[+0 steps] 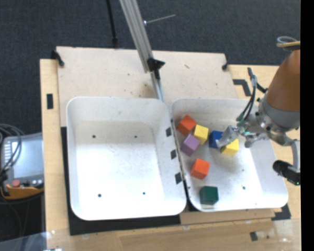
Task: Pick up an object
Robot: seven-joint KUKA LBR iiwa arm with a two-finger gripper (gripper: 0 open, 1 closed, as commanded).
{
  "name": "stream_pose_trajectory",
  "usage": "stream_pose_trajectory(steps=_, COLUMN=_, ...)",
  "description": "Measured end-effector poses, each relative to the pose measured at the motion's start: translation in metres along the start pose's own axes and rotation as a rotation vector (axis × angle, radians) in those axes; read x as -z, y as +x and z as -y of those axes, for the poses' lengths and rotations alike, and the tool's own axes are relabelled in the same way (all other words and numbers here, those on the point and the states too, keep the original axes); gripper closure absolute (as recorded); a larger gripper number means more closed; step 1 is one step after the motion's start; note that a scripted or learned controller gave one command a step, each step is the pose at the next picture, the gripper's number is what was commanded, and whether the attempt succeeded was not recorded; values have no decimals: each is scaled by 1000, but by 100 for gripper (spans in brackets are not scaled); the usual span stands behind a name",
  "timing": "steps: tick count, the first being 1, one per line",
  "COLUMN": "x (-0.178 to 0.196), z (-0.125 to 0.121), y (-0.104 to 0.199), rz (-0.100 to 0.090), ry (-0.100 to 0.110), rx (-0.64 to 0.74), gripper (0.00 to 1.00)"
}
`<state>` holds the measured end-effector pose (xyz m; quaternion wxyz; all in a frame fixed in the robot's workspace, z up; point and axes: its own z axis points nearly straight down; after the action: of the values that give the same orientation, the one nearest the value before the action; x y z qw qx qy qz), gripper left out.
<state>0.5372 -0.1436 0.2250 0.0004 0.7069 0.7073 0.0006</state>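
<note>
Seven blocks lie in the right bin [261, 192]; we read no writing on any. Our gripper [227, 140] sits low among them, touching a yellow block [231, 148] just beside a blue block [215, 139]. We cannot tell whether the fingers are open or closed.

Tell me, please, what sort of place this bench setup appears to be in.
Probably a robotics lab: a grey robot arm reaches over two white bins holding coloured blocks, an aluminium mast rises behind, and cabled electronics sit on dark carpet.
</note>
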Motion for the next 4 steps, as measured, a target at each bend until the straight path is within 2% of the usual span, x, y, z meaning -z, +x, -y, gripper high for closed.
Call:
stream_pose_trajectory(steps=1, x=-45, z=-7, y=-3, rz=2, ry=4, rx=-3, gripper=0)
stream_pose_trajectory(steps=2, x=-108, z=-4, y=-1, rz=1, ry=6, rx=-2, gripper=0)
stream_pose_trajectory(steps=3, x=-127, z=-5, y=-2, rz=3, ry=-1, rx=-3, gripper=0)
stream_pose_trajectory(steps=4, x=-115, z=-6, y=-3, rz=2, ry=-5, rx=-9, gripper=100)
